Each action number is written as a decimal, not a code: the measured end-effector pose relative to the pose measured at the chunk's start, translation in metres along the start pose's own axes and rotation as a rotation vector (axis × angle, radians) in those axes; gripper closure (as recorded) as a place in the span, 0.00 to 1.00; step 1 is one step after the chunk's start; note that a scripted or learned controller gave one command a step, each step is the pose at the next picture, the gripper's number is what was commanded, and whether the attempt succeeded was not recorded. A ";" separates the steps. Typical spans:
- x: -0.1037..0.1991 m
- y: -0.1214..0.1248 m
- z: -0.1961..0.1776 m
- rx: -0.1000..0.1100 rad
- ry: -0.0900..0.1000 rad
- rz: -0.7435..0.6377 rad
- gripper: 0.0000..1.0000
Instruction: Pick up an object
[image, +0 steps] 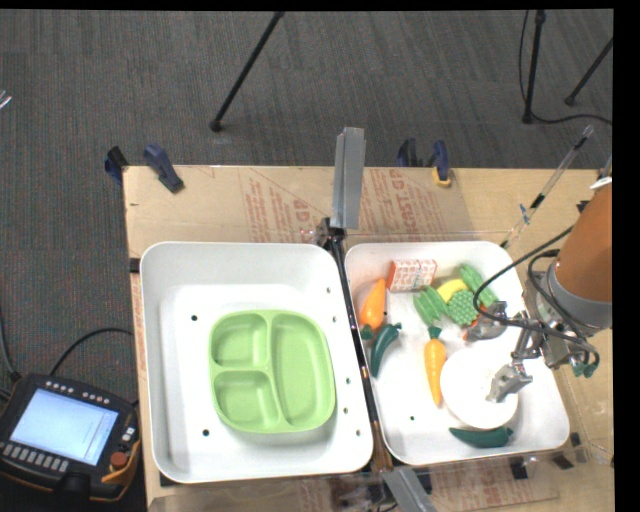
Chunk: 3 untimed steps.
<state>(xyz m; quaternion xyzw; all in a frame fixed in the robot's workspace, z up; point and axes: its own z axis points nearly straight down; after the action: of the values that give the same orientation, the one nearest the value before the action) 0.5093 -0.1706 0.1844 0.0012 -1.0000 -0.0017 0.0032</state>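
Teach pendant (65, 432) sits nearest; hand (508, 380), grip state unreadable, hangs over white plate (478, 392) in right bin (555, 420), where likely target carrot (434, 366) beside it looks light, stiff, slick plastic, so pinch mid-body across its width.

Red printing on cardboard sheet (290, 205) under both bins: you see it upside down from this angle, large block letters, roughly "QB"-like pair left of grey post (349, 180), longer word to right of it; neither reads with certainty. Small red-and-white box (412, 274) in right bin (555, 420) carries print, too small for you to read. Handheld pendant (65, 435) at lower left: lit screen, content washed out, nothing legible.
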 end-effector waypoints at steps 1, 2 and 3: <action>-0.015 0.007 0.095 0.002 -0.011 0.080 0.00; -0.038 0.056 0.095 0.003 -0.012 0.147 0.00; -0.067 0.086 0.095 0.004 -0.013 0.184 0.00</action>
<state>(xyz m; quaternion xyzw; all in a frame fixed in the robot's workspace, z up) 0.5751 -0.0845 0.0896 -0.0910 -0.9958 0.0004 -0.0030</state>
